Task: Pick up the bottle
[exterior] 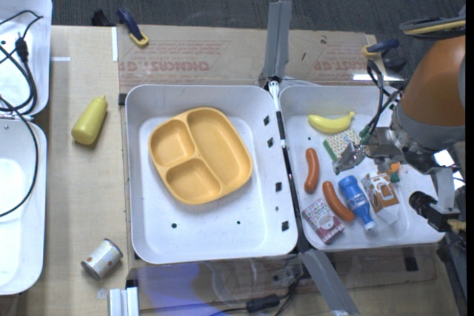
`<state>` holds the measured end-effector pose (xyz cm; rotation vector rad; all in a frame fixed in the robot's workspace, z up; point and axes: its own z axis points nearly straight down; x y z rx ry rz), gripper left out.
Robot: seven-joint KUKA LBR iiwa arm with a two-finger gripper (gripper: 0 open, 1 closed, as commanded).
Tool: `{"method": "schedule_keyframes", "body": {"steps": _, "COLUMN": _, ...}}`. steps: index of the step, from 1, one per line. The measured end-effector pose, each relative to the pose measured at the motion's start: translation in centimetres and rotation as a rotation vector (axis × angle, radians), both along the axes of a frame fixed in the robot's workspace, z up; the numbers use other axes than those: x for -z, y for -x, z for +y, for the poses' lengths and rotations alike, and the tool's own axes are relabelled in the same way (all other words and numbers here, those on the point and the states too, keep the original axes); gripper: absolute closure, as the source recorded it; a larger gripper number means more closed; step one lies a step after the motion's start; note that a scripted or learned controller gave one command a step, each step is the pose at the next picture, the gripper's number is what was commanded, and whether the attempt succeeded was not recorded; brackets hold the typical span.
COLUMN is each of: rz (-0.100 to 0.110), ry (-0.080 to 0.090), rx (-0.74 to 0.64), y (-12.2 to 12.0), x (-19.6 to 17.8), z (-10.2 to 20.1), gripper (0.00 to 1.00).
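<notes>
While the arm reaches in from the right, the bench (185,48) holds two shallow white bins side by side, seen from above at a slant.

Outside the bins, near the bench's left edge, a yellow squeeze bottle (89,120) lies on its side. Near the front left corner lies a small metal can (101,258).

The left bin (141,233) holds a yellow divided plate (200,155) with three compartments, sitting toward the bin's back half.

The right bin (292,103) is crowded. A banana (330,121) lies near its back edge. A sausage (312,169) lies upright in the view along the left side, and a second sausage (338,201) lies at a slant nearer the front. A small pink carton (322,219) sits by the front left corner. The bottle (355,200) named in the task, blue with a white cap, lies on its side in the middle of this bin, cap pointing to the front edge, just beside the second sausage. A brown and white packet (383,192) lies just to its right.

The gripper (355,157) hangs just behind the bottle's blue end, apparently above it. It holds nothing; whether its fingers are spread or pressed together cannot be told.

The step in hand looks like the approach, before any grasp. The next move calls for shifting slightly toward the front edge, centring over the bottle's body, lining the fingers across its width, and descending without catching the sausage or packet.
</notes>
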<state>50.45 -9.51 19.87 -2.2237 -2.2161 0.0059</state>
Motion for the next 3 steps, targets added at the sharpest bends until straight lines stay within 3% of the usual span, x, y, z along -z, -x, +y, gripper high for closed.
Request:
{"method": "schedule_keyframes", "body": {"steps": 1, "rz": 0.000, "ry": -0.001, "rx": 0.011, "y": 2.8, "x": 10.8, "z": -2.9, "gripper": 0.00}}
{"method": "schedule_keyframes", "body": {"steps": 2, "rz": -0.008, "ry": 0.001, "rx": 0.014, "y": 2.6, "x": 9.5, "z": -3.1, "gripper": 1.00}}
{"method": "schedule_keyframes", "body": {"steps": 3, "rz": -0.002, "ry": 0.001, "rx": 0.004, "y": 1.8, "x": -3.4, "z": 3.6, "gripper": 1.00}}
